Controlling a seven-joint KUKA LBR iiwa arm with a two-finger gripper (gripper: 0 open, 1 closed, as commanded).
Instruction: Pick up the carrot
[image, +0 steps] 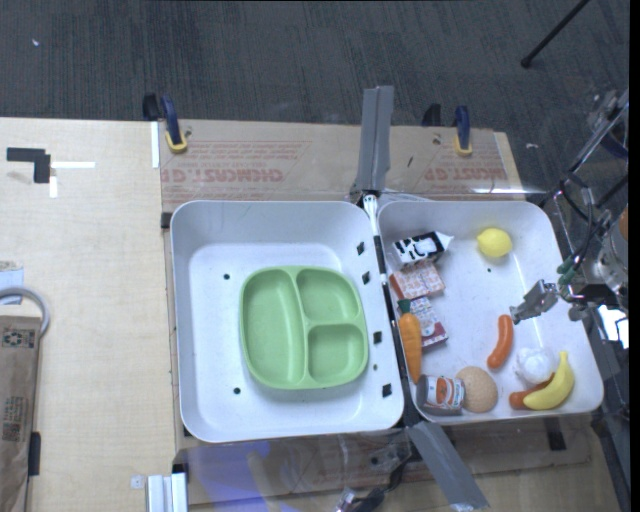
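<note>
Nearest the camera, at the bottom edge, grey bracket parts (440, 470) run under the seam where the two bins meet, seemingly bracing them.

At far left, a brown paper bag (18, 400) lies on the worktop (90, 260), well clear of the action. Next comes the left bin (190, 330), carrying a green tray (303, 327) with three compartments; it sits centred, probably as a drop place for picked things.

Along the seam, the carrot (410, 344) lies in the right bin (540, 215), hard against its left wall, thick end up-frame and tip pointing toward the camera. It touches a small packet (428, 322) on its right, which leaves little room for a finger on either side. Above these sit a red packet (416, 283) and a black-and-white carton (419, 246). Below are a can (440, 392) and a brown egg-like thing (478, 389).

Further right lie a lemon (493, 242), a sausage (500, 341), a white ball (534, 364) and a banana (552, 385).

At the right side the end effector (532, 300) hovers over the bin floor, just above the sausage and well apart from the carrot. Nothing is held; I cannot tell how wide it is set. My judgement: the grasp is not yet begun, and the arm must cross the bin leftward first.
</note>
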